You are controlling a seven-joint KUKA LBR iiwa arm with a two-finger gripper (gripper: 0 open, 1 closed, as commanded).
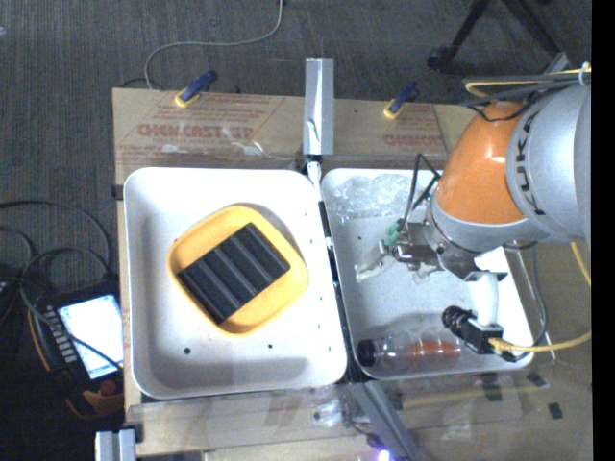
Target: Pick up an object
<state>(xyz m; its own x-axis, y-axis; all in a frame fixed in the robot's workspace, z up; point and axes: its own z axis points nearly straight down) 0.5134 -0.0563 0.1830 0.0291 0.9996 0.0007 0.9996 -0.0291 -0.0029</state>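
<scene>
Seen from above: dark carpet with stray cables and a chair base at the far right, and on it a cardboard-topped counter (221,128) clamped at its far edge, carrying two shallow white bins side by side. In the left bin (144,257), a yellow tray with a black ribbed insert (238,269), lying flat and skewed near the middle, probably too broad for a two-finger grip. In the right bin (524,301), a clear plastic bottle (413,351) on its side along the near wall, a crumpled clear wrapper (370,195) in the far left corner, and a small pale scrap (370,269) near the middle. Above that bin, the arm's orange band (480,176), reaching in from the right, with the hand (408,250) low over the middle, just beside the pale scrap. Cannot tell how the hand stands, nor whether anything sits in it; likely lined up for the small clutter there rather than the tray.
</scene>
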